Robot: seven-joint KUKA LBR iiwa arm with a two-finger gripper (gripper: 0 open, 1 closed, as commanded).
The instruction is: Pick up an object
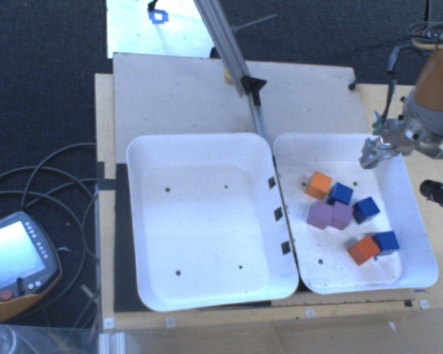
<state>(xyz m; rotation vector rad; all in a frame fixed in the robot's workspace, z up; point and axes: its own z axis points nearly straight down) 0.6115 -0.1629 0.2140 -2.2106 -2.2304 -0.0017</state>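
— Six small blocks (342, 217), you say?
— Yes: orange, blue, purple, clustered mid right bin (413, 271). Gripper (372, 155) above its far edge; grip unclear. Pale desk (207, 87), dark carpet (44, 65).

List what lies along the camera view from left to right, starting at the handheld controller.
Handheld controller → left bin → right bin → upper orange block → purple blocks → lower orange block → claw at the right bin's far edge.

Left bin (151, 198) open floor, right bin (295, 161) — cubes (331, 214) clustered
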